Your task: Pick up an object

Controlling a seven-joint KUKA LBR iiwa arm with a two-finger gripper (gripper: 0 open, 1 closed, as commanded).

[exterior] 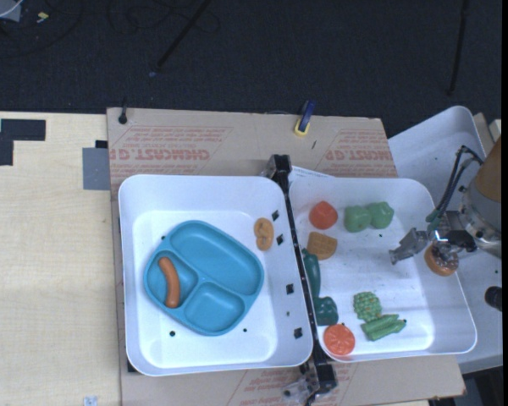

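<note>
Sitting low at the right edge of the right bin (444, 345), the tool (416, 245), with fingers spread wide and nothing between them. Lying just beside it, against the bin's right wall, a small brown-and-orange object (443, 263). Resting near the bin's upper left, a red-orange round piece (323, 215), with a green pepper-like piece (369, 217) to its right and an orange wedge (322, 245) just below. Lying along the left wall, a dark green long piece (315, 288). Clustering near the bottom, a bumpy green piece (367, 304), a green pod (383, 326) and a red-orange slice (339, 340). Holding a blue divided plate (224, 265), the left bin (144, 345), with a sausage (170, 281) lying in the plate's left compartment and an orange oval piece (264, 233) sitting just off the plate's upper right. Bearing both bins, the desk (42, 269).
</note>
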